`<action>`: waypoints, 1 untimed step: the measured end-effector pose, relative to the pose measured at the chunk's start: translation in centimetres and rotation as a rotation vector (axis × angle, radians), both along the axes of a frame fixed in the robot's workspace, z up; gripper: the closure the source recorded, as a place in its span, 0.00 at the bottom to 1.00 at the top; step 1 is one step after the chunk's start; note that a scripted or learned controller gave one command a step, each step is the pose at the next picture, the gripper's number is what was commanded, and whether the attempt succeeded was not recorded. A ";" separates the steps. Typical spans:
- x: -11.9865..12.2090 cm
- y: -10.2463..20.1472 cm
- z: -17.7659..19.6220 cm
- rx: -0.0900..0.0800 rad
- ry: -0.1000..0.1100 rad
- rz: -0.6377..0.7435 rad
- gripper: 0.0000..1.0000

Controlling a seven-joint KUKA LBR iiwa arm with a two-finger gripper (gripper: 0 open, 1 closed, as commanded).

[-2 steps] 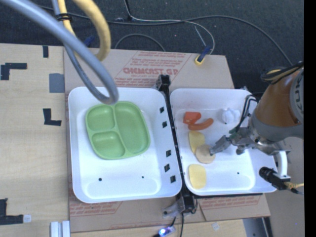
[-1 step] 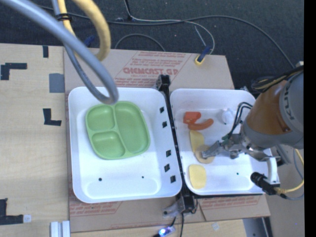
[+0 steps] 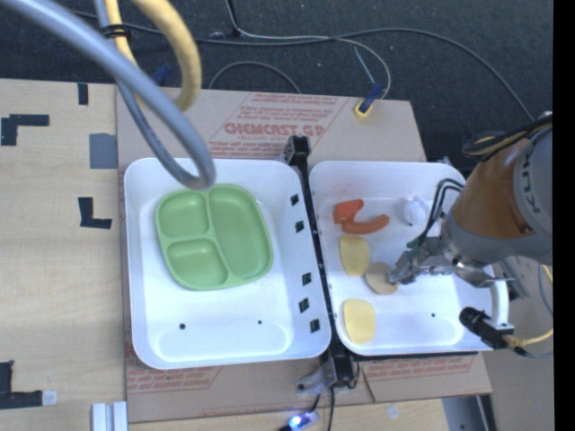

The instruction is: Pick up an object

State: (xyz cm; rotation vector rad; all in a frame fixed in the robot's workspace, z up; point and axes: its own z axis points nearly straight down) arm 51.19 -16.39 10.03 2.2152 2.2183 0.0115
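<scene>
The jaws are low in the right bin, right at a tan piece; I cannot tell whether they grip it. Nothing looks lifted, so the pick is unfinished.

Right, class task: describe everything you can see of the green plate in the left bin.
The green plate is a light green tray with rounded corners, plastic by its look, split by raised ridges into three compartments: one long one on its right side and two smaller ones on its left. All three look bare. It lies flat, right side up, turned slightly askew, in the upper half of the left bin, resting on the white floor. A grey hose crosses above its top edge; whether it touches is unclear.
</scene>
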 end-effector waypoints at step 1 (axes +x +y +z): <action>-0.8 0.6 5.5 -0.001 0.008 0.000 1.00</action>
